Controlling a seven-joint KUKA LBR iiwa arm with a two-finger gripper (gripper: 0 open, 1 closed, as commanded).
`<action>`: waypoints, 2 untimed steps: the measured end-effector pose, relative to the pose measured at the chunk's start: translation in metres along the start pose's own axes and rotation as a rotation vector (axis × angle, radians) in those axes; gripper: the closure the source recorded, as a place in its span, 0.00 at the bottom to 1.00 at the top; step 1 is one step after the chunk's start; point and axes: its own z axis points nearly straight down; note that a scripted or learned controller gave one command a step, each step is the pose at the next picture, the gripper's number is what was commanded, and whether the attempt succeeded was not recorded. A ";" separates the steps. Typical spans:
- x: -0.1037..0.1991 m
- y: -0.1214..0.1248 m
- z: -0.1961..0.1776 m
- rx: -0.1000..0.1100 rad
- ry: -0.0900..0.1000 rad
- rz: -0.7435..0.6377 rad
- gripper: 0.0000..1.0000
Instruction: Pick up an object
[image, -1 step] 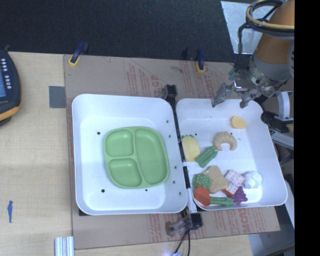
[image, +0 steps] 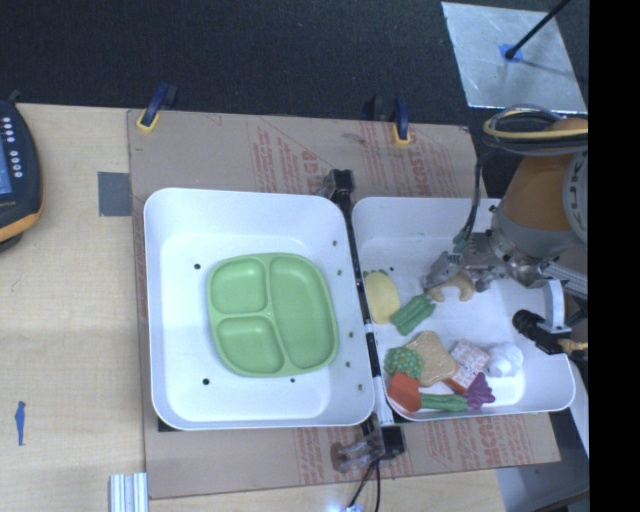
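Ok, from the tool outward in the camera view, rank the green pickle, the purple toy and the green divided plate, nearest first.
1. Green pickle, just below-left of the tool, right bin.
2. Purple toy, that bin's bottom edge.
3. Green divided plate, left bin.

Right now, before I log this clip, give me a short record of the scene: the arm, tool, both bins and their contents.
arm: reaches in from the right, over the right bin
tool: low in the right bin, beside a tan item; grip state unclear
left bin: holds a green divided plate, lying flat
right bin contents: yellow lemon-like piece, green pickle-like piece, a pile of toy food at the near edge
held object: none visible
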 end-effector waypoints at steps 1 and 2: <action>-0.049 0.066 0.005 -0.021 -0.005 -0.005 0.00; -0.048 -0.036 -0.044 -0.007 0.000 -0.001 0.00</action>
